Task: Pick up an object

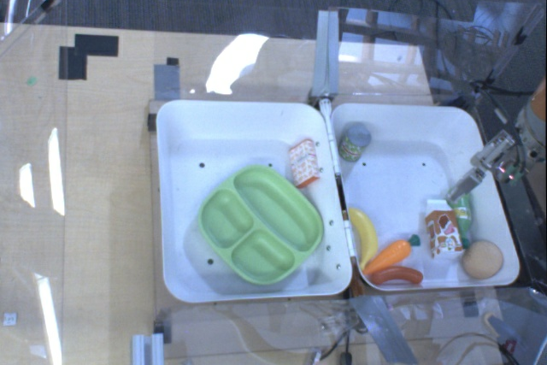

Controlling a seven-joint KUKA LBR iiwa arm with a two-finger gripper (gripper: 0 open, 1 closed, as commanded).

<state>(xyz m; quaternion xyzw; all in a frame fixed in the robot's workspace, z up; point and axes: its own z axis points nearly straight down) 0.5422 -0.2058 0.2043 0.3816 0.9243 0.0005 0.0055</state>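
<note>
- Table (94, 184): pale wood surface bearing two shallow white bins side by side; left bin (171, 209) and right bin (410, 128) meet along a central divider.
- Pincer (468, 182): enters from the right over the right bin's right side, metallic fingers slanting down and to the left; tips lie just above a small green item; whether the fingers stand wide or narrow cannot be told; nothing is seen between them.
- Green item (463, 214): small, upright, directly below the pincer's tip and touching or nearly touching it; contact cannot be judged.
- Carton (443, 233): small brown-and-white box, just beside the green item on its left, below and slightly left of the pincer.
- Tan ball (482, 259): round, in the right bin's lower right corner, below the pincer, near the carton.
- Carrot (390, 256) and red sausage (395, 275): lie together at the right bin's lower edge, well left of the pincer; sausage just below carrot.
- Banana (365, 235): yellow, along the divider, beside the carrot.
- Can (353, 141): grey-topped, upper left of the right bin, well apart from the pincer.
- Green plate (261, 224): three-compartment tray in the left bin.
- Snack packet (303, 162): orange-and-white, in the left bin against the divider, just above the plate's upper right edge.
</note>
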